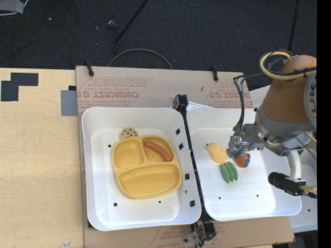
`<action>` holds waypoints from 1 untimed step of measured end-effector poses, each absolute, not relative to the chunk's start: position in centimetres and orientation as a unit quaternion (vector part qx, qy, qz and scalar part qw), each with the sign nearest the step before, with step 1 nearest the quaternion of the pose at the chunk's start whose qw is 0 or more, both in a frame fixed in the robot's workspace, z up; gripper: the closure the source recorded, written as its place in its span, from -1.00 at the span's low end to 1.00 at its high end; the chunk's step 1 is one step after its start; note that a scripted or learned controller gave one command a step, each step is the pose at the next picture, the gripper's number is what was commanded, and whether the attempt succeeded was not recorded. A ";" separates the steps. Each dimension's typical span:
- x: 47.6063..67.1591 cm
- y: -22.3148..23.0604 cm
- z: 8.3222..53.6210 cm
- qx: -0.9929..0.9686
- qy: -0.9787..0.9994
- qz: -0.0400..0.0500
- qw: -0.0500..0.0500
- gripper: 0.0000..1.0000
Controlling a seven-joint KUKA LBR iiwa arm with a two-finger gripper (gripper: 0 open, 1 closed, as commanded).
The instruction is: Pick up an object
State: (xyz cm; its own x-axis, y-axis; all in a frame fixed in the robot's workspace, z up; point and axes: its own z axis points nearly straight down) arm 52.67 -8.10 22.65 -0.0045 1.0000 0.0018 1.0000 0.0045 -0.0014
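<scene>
Red toy (242, 160) under gripper (238, 150); you cannot tell pincer state. Corn (217, 152), green pods (229, 172) beside; bin (243, 208) front edge gives you room.

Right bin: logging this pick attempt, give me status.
Gripper low in right bin, over red toy; grasp unconfirmed. Corn and green beans lie close beside. Sausage on yellow tray, left bin.
</scene>
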 end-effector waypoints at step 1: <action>54.3 -2.9 21.8 -0.705 -0.709 0.000 0.001 1.00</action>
